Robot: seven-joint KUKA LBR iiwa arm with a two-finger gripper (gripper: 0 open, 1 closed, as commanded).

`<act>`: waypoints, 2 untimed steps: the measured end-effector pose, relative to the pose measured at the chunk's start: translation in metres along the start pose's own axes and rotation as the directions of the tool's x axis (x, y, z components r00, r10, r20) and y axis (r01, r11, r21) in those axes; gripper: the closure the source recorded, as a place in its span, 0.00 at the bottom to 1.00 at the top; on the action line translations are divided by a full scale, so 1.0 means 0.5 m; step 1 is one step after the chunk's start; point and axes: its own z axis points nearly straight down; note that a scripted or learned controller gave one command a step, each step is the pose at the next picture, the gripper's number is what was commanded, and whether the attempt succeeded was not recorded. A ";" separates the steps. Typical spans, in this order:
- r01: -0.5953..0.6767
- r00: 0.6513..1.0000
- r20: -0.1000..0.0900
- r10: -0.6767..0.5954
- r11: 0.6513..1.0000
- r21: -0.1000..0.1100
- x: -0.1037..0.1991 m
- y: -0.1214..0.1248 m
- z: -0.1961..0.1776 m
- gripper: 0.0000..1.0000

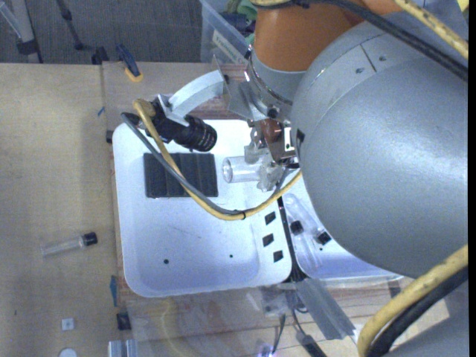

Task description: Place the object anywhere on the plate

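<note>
A dark grey rectangular plate (181,175) lies flat in the left white bin (186,266), towards its far left part. A clear, tube-like object (239,171) sits just right of the plate, lying on its side. My gripper (269,162) is directly at the tube's right end, under the grey arm's wrist. The wrist and the tube's transparency hide how the two meet, so contact between them is unclear. The tube is beside the plate's right edge, not over it.
A black cylinder (190,133) with a looping yellow cable (212,208) hangs off the wrist over the plate's far edge. The arm's bulk covers most of the right bin (335,262). A small black-capped vial (68,244) lies on the bench to the left.
</note>
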 end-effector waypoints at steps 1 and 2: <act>0.012 1.000 0.011 -0.012 1.000 -0.002 -0.008 -0.015 0.362 1.00; 0.551 0.834 0.012 -0.551 0.834 0.005 0.156 0.019 0.469 1.00</act>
